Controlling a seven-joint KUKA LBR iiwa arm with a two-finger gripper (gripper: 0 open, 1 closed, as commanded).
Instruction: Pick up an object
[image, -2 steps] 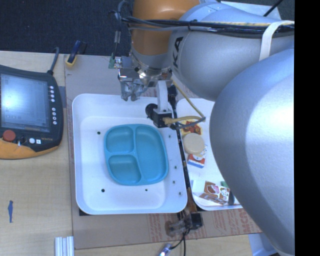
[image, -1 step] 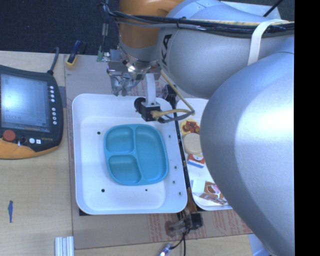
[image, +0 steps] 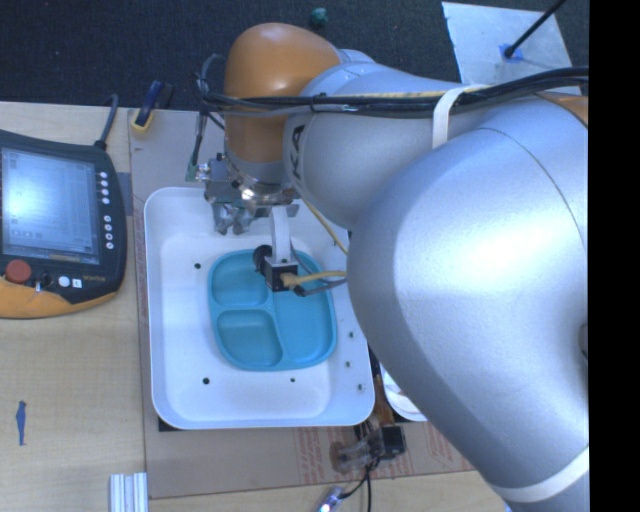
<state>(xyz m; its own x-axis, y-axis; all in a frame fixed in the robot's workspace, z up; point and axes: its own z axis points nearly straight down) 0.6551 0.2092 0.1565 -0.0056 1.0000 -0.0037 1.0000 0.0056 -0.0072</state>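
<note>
A blue divided plastic tray (image: 268, 322) lies flat in the left white bin (image: 180, 390), filling its middle and right part. My gripper (image: 234, 222) hangs over the bin's far end, just beyond the tray's far rim and a little left of its centre. Its two short fingers point down with a small gap and nothing between them. The orange wrist band (image: 265, 90) rises directly behind it. The grey arm hides the right bin almost entirely, apart from a sliver of its rim (image: 402, 406).
A teach pendant (image: 55, 225) rests on the bench left of the bin. A small blue pen (image: 21, 421) lies at the bench's near left. Cables and a connector (image: 368, 448) sit just in front of the bins.
</note>
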